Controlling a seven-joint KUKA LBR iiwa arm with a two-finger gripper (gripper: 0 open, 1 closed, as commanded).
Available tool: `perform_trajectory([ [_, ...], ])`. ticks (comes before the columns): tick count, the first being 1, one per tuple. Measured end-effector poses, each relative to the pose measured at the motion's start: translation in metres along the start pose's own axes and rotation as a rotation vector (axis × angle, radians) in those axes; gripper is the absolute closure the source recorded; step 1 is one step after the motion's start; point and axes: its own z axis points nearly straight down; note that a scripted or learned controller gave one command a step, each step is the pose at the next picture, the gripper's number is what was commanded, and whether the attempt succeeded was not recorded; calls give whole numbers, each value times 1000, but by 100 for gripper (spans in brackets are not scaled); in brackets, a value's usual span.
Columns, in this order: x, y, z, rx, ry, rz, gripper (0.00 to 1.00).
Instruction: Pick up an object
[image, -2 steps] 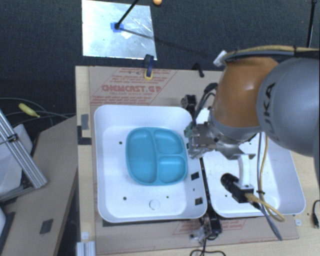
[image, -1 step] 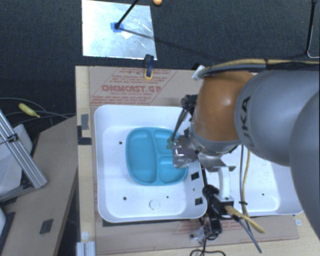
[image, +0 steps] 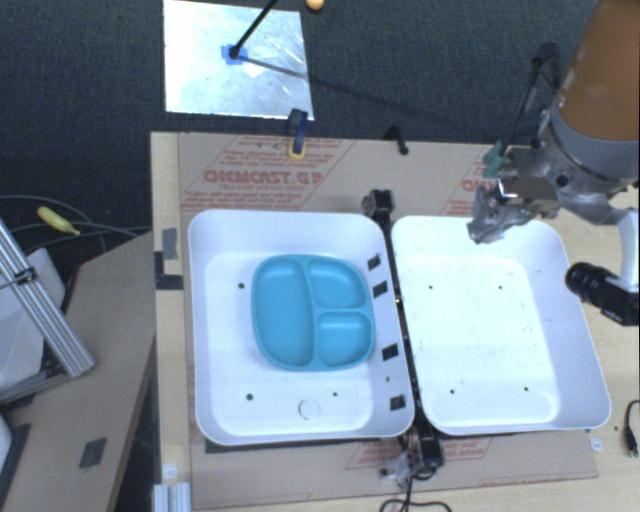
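The arm (image: 600, 90), grey below a broad orange band, looms large at the upper right, and its gripper (image: 490, 228) hangs over the far edge of the right bin (image: 560, 400). I cannot tell whether the fingers are spread or pressed together; they show only as a blurred grey tip, and nothing is seen between them.

The bench (image: 260, 170) is covered by a brown printed board, with dark carpet beyond it and a shiny silver sheet (image: 200, 70) lying on that carpet at the top. A lower tan surface (image: 100, 330) sits at the left, bearing a slanted metal rail (image: 40, 320).

There are two white bins, side by side and touching along a seam with black clips. The left bin (image: 220, 260) holds one blue plate (image: 310, 312) with three compartments, lying flat near its middle. One blue-and-yellow clamp (image: 297, 134) stands at the board's far edge.
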Motion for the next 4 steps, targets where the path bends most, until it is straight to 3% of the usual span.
perform_trajectory([
  [1, 17, -22, 58, 25, 1, -10, 100],
  [2, 85, -23, 66, 23, 3, -15, 100],
  [4, 164, -21, -15, 17, 4, -13, 100],
])
